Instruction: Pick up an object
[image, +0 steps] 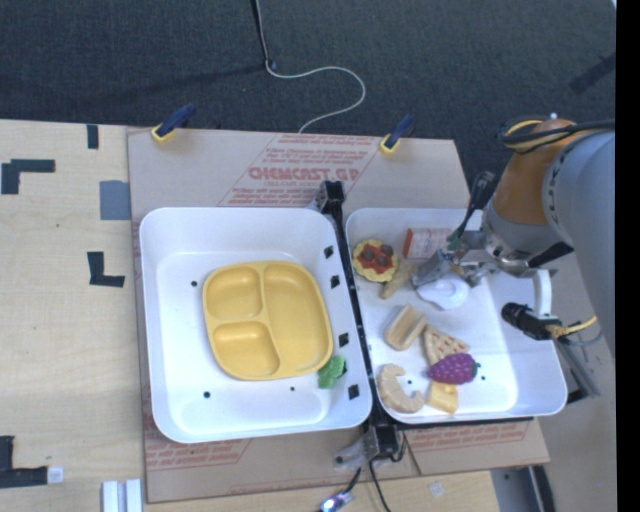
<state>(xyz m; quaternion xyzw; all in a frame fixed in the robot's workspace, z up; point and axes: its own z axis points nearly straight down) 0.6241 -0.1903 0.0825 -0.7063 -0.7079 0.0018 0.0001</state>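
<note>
The grey arm (560, 195) with its orange band reaches in from the right and bends down over the right bin (520, 400), with its gripper (440, 272) low in the far half of that bin. The fingers point left toward the bin's middle, just above a small white object (445, 293) that lies on the bin floor; whether they are spread or closed cannot be told from this angle, and nothing is clearly seen between them.

The things to pick lie scattered in the right bin. A small tart with red topping (376, 259) sits at the far left, near the divider, and a pale red-and-white packet (425, 242) lies just right of it. A tan bread slice (404, 327) rests near the middle, a waffle piece (443, 345) just right of it, and a purple grape bunch (453, 369) lies over the waffle's near edge. A bitten cookie (398, 389) and a yellow cheese wedge (442, 397) sit at the near side.

In the left bin (165, 400) lies a yellow divided plate (266, 320), with a small green piece (331, 372) at its near right corner. Both bins rest on cardboard (290, 170) on the desk (60, 300).
</note>
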